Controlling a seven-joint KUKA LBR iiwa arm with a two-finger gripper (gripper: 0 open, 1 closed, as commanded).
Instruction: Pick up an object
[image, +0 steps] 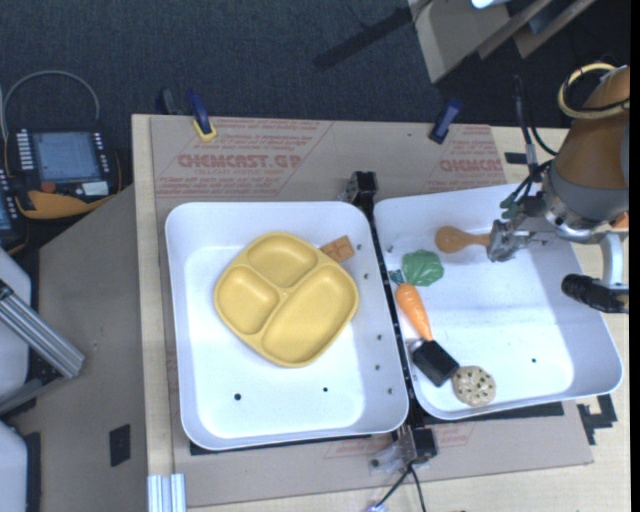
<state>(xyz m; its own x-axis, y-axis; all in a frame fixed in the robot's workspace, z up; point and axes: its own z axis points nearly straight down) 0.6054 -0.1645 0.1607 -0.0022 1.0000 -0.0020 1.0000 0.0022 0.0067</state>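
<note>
Right beside the wooden spoon (462, 239), at its handle end, sits the end effector (500, 245). That spoon lies sideways in the right bin (590, 375), bowl pointing away. I cannot tell how wide the grip is.

The arm enters from the right edge of the frame, orange band uppermost at upper right. The wrist angles down-left, placing the gripper (499, 243) at right of frame centre, upper half.

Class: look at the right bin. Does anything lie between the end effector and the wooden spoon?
Nothing visible does. The end effector hangs right at the handle end of the wooden spoon; the carrot lies further left, apart.
</note>
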